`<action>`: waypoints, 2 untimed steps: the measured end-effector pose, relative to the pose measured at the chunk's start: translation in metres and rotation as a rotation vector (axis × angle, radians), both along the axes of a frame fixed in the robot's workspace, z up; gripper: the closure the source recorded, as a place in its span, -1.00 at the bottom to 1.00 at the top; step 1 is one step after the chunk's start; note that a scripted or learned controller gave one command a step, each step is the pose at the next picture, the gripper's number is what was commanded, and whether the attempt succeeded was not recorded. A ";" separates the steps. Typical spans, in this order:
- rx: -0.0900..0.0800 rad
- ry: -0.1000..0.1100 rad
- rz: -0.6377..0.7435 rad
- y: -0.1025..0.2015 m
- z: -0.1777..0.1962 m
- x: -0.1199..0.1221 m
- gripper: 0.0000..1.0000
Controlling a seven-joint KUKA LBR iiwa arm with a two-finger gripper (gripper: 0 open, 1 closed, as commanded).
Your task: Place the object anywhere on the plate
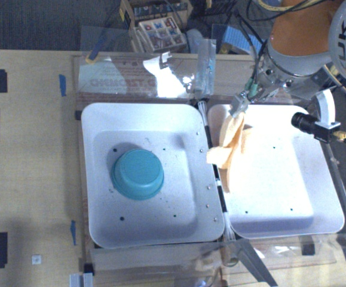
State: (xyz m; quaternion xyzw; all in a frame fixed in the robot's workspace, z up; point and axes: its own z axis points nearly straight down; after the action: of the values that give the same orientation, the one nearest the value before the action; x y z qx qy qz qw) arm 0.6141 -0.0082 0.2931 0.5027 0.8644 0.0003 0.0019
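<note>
A round teal plate (138, 173) lies in the left bin (101, 124), left of its middle. A floppy tan object (231, 143) hangs at the left edge of the right bin (292, 178), its lower end draped over the divider between the bins. My gripper (240, 105) is at the object's top end, near the right bin's back left corner, and its fingers are pinched on that end. The plate sits well to the left of the gripper and nearer the front.
The raised rims of both bins meet in a ridge (216, 184) under the hanging object. A black part (307, 123) juts from the arm over the right bin. A clear panel (205, 70) and boxes (158, 26) stand behind the bins.
</note>
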 end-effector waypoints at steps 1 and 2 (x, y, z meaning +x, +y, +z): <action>0.001 0.002 0.014 0.007 -0.041 0.005 1.00; 0.001 0.002 0.018 0.010 -0.067 0.006 1.00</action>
State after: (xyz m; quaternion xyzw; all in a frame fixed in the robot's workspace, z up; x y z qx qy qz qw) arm 0.6202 0.0013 0.2256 0.4949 0.8689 0.0003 0.0006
